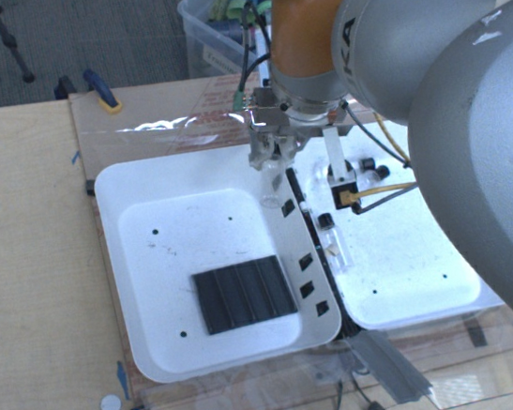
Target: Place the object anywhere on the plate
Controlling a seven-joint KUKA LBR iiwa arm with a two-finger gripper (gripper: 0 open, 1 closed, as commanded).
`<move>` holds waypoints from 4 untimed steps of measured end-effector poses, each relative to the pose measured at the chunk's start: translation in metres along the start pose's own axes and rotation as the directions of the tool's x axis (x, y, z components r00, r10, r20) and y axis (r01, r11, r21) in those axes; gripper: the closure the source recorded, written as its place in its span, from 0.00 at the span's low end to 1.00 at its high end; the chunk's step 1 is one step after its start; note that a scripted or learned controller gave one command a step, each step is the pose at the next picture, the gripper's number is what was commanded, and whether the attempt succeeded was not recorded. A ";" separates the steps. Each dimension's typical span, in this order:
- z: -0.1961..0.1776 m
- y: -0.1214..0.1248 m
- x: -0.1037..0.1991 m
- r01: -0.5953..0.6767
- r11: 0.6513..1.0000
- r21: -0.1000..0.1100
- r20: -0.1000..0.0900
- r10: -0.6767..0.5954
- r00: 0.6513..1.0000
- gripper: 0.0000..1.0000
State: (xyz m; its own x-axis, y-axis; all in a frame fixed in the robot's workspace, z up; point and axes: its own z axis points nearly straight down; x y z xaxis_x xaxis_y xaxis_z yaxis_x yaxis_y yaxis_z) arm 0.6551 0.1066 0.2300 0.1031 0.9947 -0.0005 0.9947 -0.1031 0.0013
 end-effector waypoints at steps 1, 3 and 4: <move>-0.004 -0.006 0.071 0.032 0.999 -0.001 -0.001 -0.032 0.999 1.00; -0.118 -0.053 0.114 0.440 0.898 -0.004 -0.001 -0.440 0.898 1.00; -0.118 -0.053 0.114 0.440 0.898 -0.003 0.000 -0.440 0.898 0.00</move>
